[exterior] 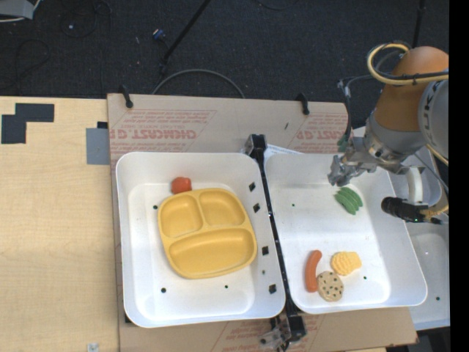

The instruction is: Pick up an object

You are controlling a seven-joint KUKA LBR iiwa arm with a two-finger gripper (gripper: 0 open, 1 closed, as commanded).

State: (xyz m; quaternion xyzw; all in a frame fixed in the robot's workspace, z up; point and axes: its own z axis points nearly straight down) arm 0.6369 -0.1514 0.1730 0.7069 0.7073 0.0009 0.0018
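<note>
My gripper [340, 175] hangs over the back of the right bin [407, 284], just above and left of a green toy vegetable [349, 199] that lies on the bin floor. Nothing shows between the fingers. Near the front of the same bin lie a red-orange sausage [313, 269], a yellow corn piece [346, 262] and a speckled cookie [330, 286]. The left bin [139, 270] carries a yellow divided plate [206, 232] and a small red-orange piece [182, 185] behind it.
A black divider [267, 218] runs between the two bins. Cardboard [212, 127] lies under and behind them. The grey arm with its orange band [410, 86] comes in from the right, above the right bin's far corner.
</note>
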